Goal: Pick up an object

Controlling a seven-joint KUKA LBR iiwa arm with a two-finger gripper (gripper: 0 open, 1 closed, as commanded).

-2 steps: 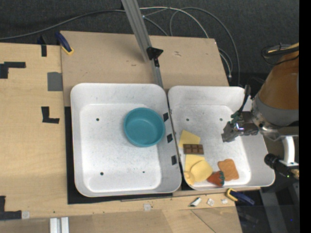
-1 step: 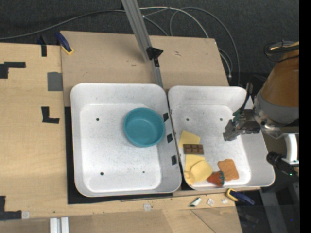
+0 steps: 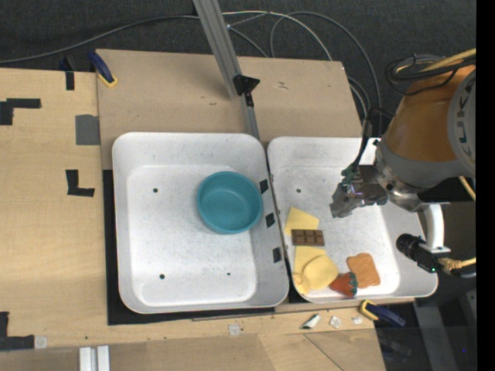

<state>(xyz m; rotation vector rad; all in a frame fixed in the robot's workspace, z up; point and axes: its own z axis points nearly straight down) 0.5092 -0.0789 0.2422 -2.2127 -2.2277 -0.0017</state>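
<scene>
My gripper (image 3: 346, 204) hangs over the middle of the right bin (image 3: 321, 157), its dark fingers pointing down and left. Below and left of it lie a yellow wedge (image 3: 302, 220) and a small brown chocolate block (image 3: 308, 238). Nearer the bin's front edge sit a pale yellow lump (image 3: 317, 271), a red piece with green (image 3: 344, 285) and an orange, bread-like slab (image 3: 363, 269). Nothing shows between the fingers. A teal bowl (image 3: 228, 201) stands upright in the left bin (image 3: 147, 230), toward its right side.
A grey metal pole (image 3: 220, 41) slants from the top down to the divider between the bins. Cables (image 3: 309, 33) loop across the dark floor behind. A black knob (image 3: 414, 250) on the arm overhangs the right bin's right rim.
</scene>
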